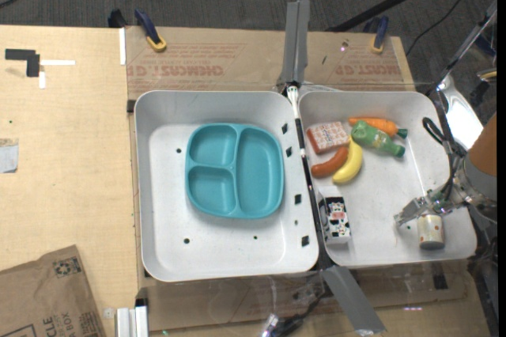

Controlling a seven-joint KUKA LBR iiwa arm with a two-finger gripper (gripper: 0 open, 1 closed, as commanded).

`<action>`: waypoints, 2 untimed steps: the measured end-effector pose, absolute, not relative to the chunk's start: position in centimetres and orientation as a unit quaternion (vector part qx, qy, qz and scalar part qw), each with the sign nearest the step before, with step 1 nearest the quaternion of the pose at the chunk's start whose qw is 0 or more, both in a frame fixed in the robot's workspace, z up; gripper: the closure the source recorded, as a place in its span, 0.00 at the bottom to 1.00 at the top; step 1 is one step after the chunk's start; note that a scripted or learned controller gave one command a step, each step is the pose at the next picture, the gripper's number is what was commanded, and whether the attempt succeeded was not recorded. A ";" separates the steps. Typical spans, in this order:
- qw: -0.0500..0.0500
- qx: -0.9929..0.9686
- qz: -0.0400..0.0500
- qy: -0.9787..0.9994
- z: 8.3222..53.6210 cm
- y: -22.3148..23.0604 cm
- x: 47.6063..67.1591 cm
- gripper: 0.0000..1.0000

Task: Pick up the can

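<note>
Progress slight at best. Shows a teal plate (236,171) in the left bin (150,169), of no use here. Keeps a milk carton (336,218) and a banana (350,163) in the right bin (379,248). Finds the can (431,232) upright near that bin's lower right corner, seemingly not lifted. Puts the gripper (419,210) right beside it; cannot tell whether clenched or released. Leaves a sure grasp and the lift to do.

1. a teal divided plate (235,170) is seen in the left bin (150,193).
2. a can (430,231) is seen beside the gripper (417,211) in the right bin (379,244).
3. a banana (350,162), carrot (375,124) and green bottle (377,139) are grouped near the far wall.
</note>
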State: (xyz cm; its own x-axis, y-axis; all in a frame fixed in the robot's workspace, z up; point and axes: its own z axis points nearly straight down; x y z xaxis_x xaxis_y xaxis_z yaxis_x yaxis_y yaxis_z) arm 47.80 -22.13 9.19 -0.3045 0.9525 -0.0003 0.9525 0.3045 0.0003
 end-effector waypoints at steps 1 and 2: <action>0.000 0.590 0.000 0.808 9.2 -22.1 47.8 0.00; 0.000 0.654 0.002 0.757 9.2 -21.9 47.9 0.00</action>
